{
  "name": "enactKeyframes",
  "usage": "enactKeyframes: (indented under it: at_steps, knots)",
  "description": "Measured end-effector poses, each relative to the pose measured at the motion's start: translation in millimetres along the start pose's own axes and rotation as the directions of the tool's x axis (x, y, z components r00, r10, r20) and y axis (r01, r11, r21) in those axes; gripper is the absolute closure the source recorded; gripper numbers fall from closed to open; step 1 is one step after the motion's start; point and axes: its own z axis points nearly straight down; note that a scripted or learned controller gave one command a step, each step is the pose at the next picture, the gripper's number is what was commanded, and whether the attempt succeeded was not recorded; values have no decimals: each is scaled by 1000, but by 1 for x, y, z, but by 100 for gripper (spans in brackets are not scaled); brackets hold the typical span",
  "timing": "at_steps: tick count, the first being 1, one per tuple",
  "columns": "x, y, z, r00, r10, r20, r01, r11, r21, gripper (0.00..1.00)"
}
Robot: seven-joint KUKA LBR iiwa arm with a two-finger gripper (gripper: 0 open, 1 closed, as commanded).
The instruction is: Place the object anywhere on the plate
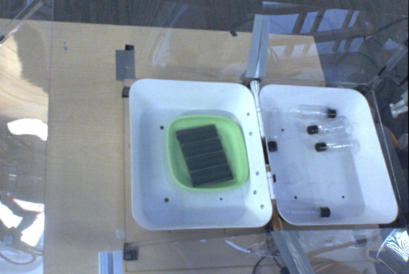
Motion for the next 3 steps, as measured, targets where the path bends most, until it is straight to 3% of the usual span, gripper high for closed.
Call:
enactKeyframes:
  at_steps: [1, 2, 3]
  knots:
    - [-2, 0, -18, 957, -290, -1, 290, 957, 1, 0]
    - [-2, 0, -18, 828, -561, -2, 561, 828, 1, 0]
    - [-2, 0, -9, 525, -851, 0, 851, 525, -1, 0]
